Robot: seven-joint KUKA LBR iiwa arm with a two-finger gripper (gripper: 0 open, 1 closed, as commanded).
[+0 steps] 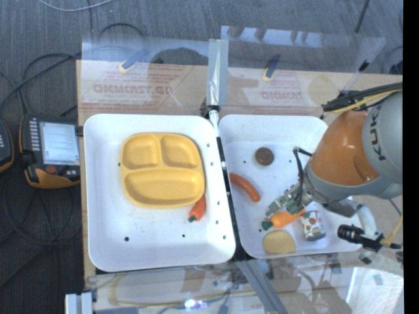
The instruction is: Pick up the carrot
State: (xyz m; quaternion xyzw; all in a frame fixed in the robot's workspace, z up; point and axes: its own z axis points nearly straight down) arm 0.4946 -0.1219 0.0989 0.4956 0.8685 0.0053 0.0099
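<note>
Carrot (287, 219) seen lower right of frame, in right bin (262, 133), touching gripper (285, 203); whether gripped cannot be told. Second carrot (198, 209) beside tray (162, 169), left bin (105, 175). Judged light, stiff, smooth; best taken across thick orange middle.

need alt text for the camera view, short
The arm's gripper is over a carrot in the right bin, among a sausage, can and brown disc. The left bin holds a yellow tray and a second carrot.
</note>
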